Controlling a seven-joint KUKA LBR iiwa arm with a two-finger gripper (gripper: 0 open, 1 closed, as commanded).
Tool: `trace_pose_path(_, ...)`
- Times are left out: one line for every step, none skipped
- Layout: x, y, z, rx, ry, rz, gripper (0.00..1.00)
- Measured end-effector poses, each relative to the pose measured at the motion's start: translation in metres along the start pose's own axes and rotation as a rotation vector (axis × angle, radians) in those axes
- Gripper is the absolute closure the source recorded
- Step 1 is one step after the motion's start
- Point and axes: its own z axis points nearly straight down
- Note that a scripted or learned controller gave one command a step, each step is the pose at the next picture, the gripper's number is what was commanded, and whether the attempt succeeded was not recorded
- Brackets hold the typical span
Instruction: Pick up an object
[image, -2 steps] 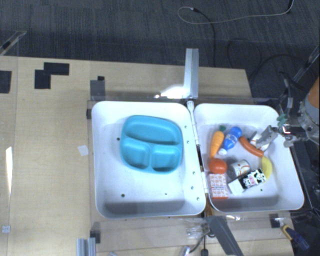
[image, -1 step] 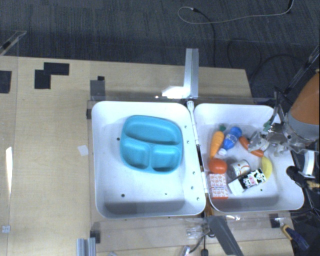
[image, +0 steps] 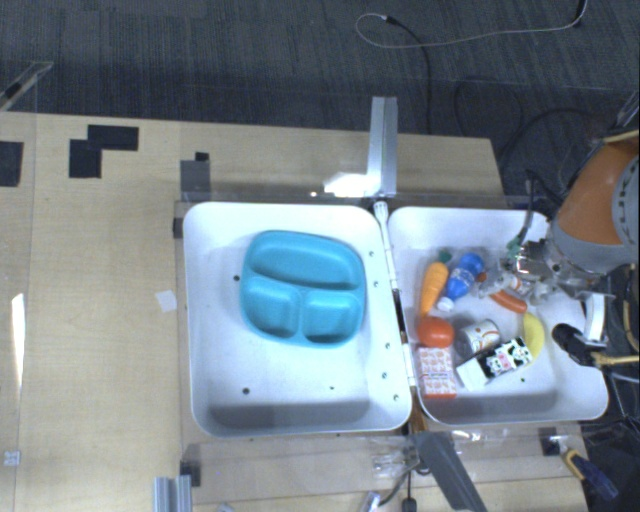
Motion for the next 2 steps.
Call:
trace_pose_path(0.002, 0.002, -0.011, -0.005, 0.0, -0.004, 1.0)
trace_pose_path(0.051, 0.006, -0.102, 0.0, 0.002, -0.051, 1.0)
